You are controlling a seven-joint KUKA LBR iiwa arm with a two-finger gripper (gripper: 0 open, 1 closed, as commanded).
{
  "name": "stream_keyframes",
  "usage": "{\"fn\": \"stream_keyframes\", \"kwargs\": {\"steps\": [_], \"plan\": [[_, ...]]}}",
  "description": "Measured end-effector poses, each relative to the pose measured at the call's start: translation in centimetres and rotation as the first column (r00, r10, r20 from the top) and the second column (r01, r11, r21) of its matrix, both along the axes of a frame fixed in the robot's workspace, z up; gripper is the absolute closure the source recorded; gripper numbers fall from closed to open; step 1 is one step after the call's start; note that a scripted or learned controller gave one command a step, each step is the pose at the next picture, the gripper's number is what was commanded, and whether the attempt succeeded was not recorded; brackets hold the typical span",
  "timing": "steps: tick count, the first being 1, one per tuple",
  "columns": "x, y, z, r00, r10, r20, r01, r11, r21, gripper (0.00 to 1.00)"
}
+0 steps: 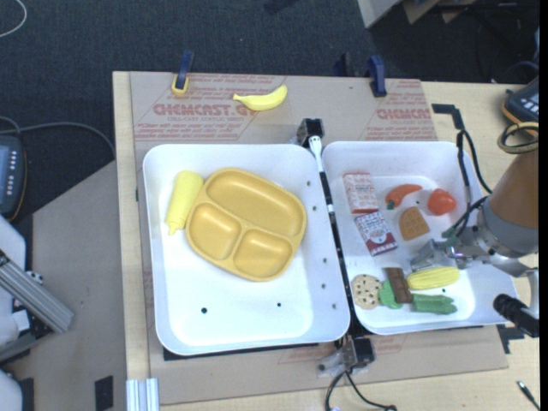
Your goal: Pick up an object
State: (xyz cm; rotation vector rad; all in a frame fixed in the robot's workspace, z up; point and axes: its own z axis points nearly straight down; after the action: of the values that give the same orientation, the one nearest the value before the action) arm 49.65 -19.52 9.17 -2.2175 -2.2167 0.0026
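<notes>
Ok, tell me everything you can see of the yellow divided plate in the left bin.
The yellow divided plate looks like matte plastic, a rounded rectangle with three wells: one long well along its far side and two smaller ones nearer the camera. It lies flat, right side up, turned at a slant in the upper middle of the left bin. Its wells hold nothing. A yellow squeeze bottle lies against its left edge.

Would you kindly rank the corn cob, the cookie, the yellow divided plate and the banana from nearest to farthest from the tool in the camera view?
The tool is over the right bin.
1. Corn cob, just below it in the right bin.
2. Cookie, at that bin's lower left corner.
3. Yellow divided plate, in the left bin.
4. Banana, on the cardboard above the left bin.
</notes>
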Motion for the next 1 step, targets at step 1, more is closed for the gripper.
{"fn": "stream_keyframes", "kwargs": {"steps": [1], "plan": [[-0.03,0.07,-0.77,1.000,0.001,0.002,-0.001,1.000,-0.001,0.00]]}}
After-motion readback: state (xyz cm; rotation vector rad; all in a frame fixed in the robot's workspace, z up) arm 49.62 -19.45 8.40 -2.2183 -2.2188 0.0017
